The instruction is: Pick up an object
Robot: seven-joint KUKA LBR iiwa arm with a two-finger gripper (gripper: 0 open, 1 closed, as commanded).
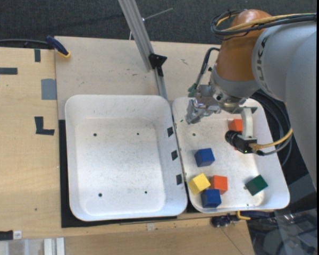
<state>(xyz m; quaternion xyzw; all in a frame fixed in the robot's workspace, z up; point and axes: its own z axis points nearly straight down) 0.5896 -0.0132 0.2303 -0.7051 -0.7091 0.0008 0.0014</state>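
- In the camera view, six small blocks lay in the right bin point(235, 164).
- A blue cube point(204, 156) sat near the middle of that bin, a bit to its left side.
- A yellow cube point(200, 183), an orange cube point(219, 183) and a second blue cube point(211, 197) sat bunched up by the bin's near edge. The yellow and orange ones were just beside each other, and the second blue one touched them from the near side.
- A green cube point(256, 185) sat alone by the bin's near right corner.
- A small orange block point(235, 125) lay in the bin's far half, partly hidden by a white and black part on the arm's wrist.
- A yellow cable point(276, 142) looped over the bin's right side.
- The left bin point(117, 163) touched the right bin's left edge.
- A grey metal pole point(141, 31) slanted up and away from the right bin's far left corner.
- Both bins stood on a pale wooden bench point(21, 142) with grey tape marks, and dark carpet point(53, 7) lay past it.
- The gripper point(194, 113) pointed down over the right bin's far left corner.
- I could not tell how far open it was, and no block showed in it.
- The first blue cube was well apart from the gripper, closer to the bin's near edge. The small orange block was apart from it too, toward the bin's right side.
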